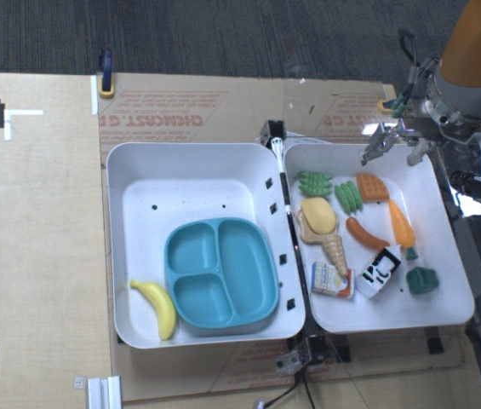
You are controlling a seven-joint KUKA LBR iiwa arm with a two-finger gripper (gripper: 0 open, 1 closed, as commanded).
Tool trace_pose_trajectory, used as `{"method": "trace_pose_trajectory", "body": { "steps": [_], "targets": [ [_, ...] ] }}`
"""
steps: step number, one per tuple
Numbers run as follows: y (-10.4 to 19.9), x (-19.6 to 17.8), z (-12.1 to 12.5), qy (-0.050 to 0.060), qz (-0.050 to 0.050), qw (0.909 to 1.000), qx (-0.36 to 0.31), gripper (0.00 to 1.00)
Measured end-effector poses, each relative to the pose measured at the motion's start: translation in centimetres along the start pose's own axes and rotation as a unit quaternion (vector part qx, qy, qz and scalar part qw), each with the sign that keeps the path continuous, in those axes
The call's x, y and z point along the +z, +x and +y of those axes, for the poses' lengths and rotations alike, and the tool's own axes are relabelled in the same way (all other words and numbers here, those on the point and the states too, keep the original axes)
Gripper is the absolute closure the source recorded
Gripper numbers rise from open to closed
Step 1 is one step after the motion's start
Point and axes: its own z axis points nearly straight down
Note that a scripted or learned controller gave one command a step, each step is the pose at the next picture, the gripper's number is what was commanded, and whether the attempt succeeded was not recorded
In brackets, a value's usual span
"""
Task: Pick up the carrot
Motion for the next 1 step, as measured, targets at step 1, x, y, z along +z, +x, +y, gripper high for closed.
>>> {"method": "trace_pose_trajectory", "body": {
  "steps": [1],
  "targets": [
    [-5.56,14.95,3.43,-0.002,-0.001,0.999,-0.045,0.0]
  ]
}}
